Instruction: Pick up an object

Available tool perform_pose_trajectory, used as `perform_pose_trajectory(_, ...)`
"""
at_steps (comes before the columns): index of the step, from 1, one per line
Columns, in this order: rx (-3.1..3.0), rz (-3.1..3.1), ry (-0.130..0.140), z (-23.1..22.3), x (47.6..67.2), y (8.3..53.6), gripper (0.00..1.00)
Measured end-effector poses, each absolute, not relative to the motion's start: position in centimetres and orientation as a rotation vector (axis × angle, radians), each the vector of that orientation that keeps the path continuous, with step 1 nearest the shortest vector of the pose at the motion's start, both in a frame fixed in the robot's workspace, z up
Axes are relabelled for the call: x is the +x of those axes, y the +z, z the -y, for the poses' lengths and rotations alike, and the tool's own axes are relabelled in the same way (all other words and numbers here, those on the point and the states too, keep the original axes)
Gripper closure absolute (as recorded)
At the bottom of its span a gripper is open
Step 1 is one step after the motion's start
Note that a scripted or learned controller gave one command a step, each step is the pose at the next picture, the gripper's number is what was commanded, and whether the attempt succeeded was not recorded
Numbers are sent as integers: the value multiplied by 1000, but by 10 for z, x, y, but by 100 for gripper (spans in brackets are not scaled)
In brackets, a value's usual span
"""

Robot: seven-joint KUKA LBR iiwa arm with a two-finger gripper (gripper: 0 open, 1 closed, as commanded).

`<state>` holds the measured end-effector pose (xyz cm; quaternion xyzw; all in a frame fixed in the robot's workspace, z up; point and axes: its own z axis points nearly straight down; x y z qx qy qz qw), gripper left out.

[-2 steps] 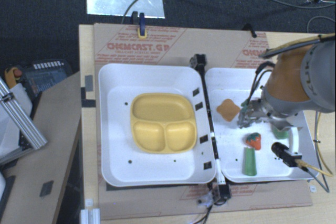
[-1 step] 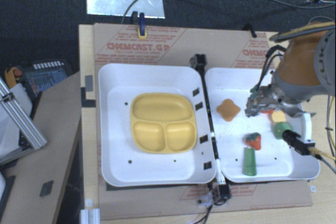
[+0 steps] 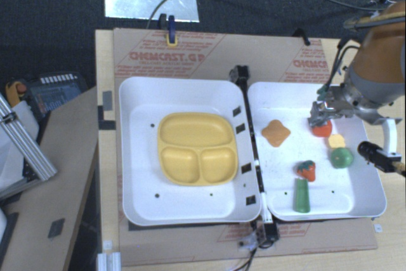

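— Jaws first: can you read them?

— No. From the overhead camera the gripper point(image 3: 321, 116) sits low in the right bin point(image 3: 279, 206), at about two o'clock of that bin, and its tip is a dark clump. Whether it is released or clenched I cannot tell.

— What is it going for?

— Most likely the red piece point(image 3: 322, 129), touching or just under the tip. A yellow block point(image 3: 337, 141) lies just beside it at four o'clock, a green ball point(image 3: 342, 157) beyond that. The orange piece point(image 3: 276, 133) sits well apart at nine o'clock; the carrot point(image 3: 307, 169) and green stick point(image 3: 302, 195) lie toward six.

— So what could spoil it?

— Crowding, I'd judge. The red piece is small and rounded, so it could squirt sideways, or the block could get nudged or caught instead. The yellow tray point(image 3: 193, 147) in the left bin point(image 3: 143, 155) is out of it.
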<state>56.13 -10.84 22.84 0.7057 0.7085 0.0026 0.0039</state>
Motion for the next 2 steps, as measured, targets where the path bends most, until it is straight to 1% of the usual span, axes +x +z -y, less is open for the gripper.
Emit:
perform_pose_trajectory(1,2215,-2224,3,109,562,238,100)
perform_pose_trajectory(2,2211,-2231,4,59,560,245,100)
